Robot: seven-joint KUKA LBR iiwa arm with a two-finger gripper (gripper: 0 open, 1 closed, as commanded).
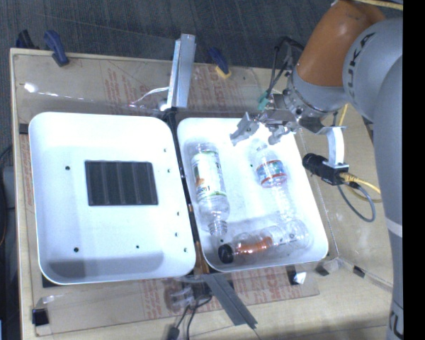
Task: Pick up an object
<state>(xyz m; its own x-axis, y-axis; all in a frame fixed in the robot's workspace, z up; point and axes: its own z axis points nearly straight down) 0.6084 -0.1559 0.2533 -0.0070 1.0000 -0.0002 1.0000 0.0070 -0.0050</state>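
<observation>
1. The pincer (258, 132) hangs released, fingers spread, gripping nothing, over the right bin's (313, 211) far end.
2. Just below it lies 1 bottle (274, 178).
3. 2 more bottles: a left one (209, 187), a near one (262, 243).

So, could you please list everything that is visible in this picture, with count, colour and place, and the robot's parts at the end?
Bins: 2, white, side by side on the bench; left bin, right bin.
Dark ribbed panel: 1, dark grey, on the left bin's floor.
Plastic bottles: 3, clear, all lying in the right bin; one with a green-and-white label at its left, one with a red-and-blue label at its right, one with an orange label and black cap along the near edge.
Clamps: blue, at the bench's far edge.
Arm: 1, grey with orange band, entering from the right.
Gripper: 1, above the right bin's far end, holding nothing visible.
</observation>
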